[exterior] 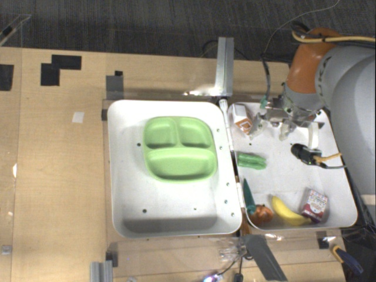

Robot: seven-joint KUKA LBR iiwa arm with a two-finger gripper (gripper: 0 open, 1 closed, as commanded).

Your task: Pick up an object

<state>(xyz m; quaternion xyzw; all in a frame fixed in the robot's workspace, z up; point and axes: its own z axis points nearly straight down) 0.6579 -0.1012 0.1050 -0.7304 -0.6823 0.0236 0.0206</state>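
Camera view, slanted down. Counter (53,175) carries two white bins. The left bin (126,175) holds a green divided plate (179,147). The right bin (282,178) has the clutter.

Gripper (276,127) hangs over the right bin's 12 o'clock end. Whether the jaws are spread or pressed together, I cannot tell from this angle. No object seen held.

Nearest candidate: small packet (241,123) in the bin's 11 o'clock corner, at the gripper's 9 o'clock, near it but apart.
- Probably light and thin, with a slick wrapper that gives under pressure.
- Best hold is likely across its narrow width.
- Too small to read its long axis or which way it points.

Second candidate: green cucumber-shaped piece (251,160) at the bin's 9 o'clock side, close to the wall.
- Long axis runs roughly 9 to 3, the 3 o'clock end dipping slightly toward 4.
- Looks light, stiff and rounded, so it may roll.
- Take it at mid-length, closing along the 12-to-6 line.

Banana (288,212) at 6 o'clock and small box (315,204) at 5 o'clock lie well apart from the gripper.
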